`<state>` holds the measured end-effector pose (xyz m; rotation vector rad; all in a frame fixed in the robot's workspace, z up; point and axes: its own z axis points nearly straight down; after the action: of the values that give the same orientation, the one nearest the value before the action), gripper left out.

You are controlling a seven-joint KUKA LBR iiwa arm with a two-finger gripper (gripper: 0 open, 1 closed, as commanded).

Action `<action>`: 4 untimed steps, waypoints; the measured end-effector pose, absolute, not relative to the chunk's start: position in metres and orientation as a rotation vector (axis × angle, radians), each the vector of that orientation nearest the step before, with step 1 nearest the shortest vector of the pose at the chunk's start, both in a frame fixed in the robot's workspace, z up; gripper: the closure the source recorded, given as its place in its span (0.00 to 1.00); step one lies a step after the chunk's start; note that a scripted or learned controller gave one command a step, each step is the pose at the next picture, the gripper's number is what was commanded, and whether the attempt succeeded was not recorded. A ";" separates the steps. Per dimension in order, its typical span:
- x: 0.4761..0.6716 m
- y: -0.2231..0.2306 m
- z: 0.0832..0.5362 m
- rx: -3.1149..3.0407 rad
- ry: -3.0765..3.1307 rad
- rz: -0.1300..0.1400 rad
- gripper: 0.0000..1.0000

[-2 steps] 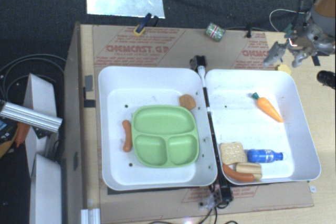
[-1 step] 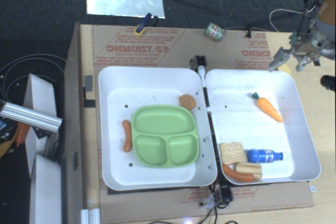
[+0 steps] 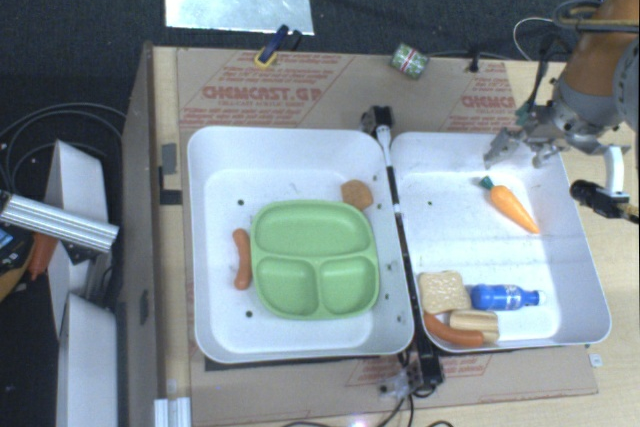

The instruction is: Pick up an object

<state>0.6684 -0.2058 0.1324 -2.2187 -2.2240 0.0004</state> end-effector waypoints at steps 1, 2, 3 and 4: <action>0.657 -0.177 0.101 -2.217 -2.227 -0.002 0.00; 0.647 -0.189 0.093 -2.221 -2.225 -0.001 0.00; 0.633 -0.192 0.084 -2.221 -2.224 0.000 0.00; 0.635 -0.192 0.096 -2.222 -2.227 -0.004 1.00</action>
<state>0.6346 -0.1920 0.0956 -2.2218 -2.2273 -0.0040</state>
